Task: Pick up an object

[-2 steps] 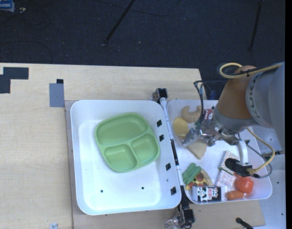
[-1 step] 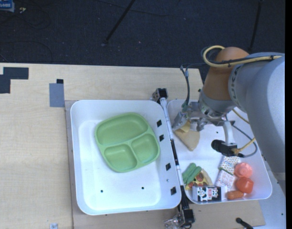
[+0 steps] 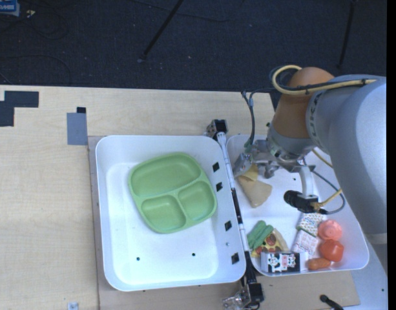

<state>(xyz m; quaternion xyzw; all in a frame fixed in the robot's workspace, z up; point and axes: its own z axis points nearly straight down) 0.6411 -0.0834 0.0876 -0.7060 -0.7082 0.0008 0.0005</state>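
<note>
My gripper [image 3: 261,163] hangs low over the far end of the right bin [image 3: 356,254], under the orange wrist band. Directly below and in front of it lies a tan wedge-shaped piece [image 3: 256,190], whose upper tip reaches up to the gripper. Whether the gripper touches the piece is unclear. Nearer the front of the bin lie a green toy vegetable [image 3: 258,232], a pizza-like piece [image 3: 272,241] and a black-and-white spotted box [image 3: 280,262].
At the right bin's front right sit two white patterned packets [image 3: 309,234], two red-orange round toys [image 3: 331,239] and a small orange piece [image 3: 318,263]. The left bin [image 3: 114,250] holds a green divided plate [image 3: 172,191]. The grey arm covers the right side.
</note>
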